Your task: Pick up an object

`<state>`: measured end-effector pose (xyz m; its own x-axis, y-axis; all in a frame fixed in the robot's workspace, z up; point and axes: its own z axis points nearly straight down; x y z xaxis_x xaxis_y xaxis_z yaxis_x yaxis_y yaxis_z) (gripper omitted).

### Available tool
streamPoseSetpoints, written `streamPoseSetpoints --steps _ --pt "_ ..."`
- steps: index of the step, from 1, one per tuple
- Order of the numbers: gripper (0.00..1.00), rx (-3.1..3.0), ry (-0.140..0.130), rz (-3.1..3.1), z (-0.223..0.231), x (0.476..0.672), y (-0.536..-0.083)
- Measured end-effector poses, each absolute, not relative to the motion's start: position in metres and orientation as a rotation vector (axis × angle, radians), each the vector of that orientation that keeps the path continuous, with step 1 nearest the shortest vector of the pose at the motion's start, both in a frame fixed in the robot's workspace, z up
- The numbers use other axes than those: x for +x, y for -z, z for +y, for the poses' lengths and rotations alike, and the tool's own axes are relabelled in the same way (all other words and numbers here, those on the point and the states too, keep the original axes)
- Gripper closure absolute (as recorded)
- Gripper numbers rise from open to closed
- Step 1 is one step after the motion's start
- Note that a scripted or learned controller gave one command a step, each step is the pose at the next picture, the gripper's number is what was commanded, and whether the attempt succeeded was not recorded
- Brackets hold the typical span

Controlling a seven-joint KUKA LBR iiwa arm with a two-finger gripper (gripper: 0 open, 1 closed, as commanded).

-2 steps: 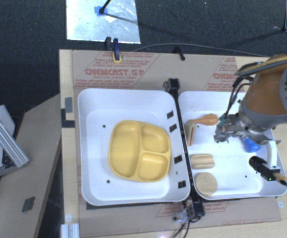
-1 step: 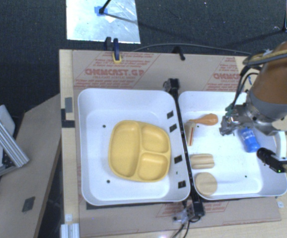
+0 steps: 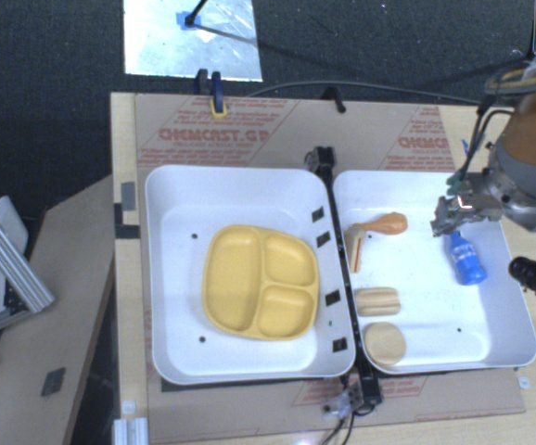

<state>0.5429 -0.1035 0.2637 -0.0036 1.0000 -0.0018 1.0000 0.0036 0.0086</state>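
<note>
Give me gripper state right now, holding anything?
Gripper: cannot be told; it sits in the right bin just above the blue bottle, which lies on the bin floor.

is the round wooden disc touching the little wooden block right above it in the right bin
Cannot tell. In the camera view the round wooden disc sits directly below the wooden block with their edges meeting or nearly so; no clear gap or contact shows.
</note>
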Motion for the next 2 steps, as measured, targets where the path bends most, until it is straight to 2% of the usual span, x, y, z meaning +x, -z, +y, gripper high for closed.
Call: streamPoseSetpoints --steps 1,2 --pt "1.00 2.209 -0.007 2.230 -0.050 0.562 -0.266" --pt "1.00 2.210 -0.004 2.231 -0.001 0.583 -0.247"
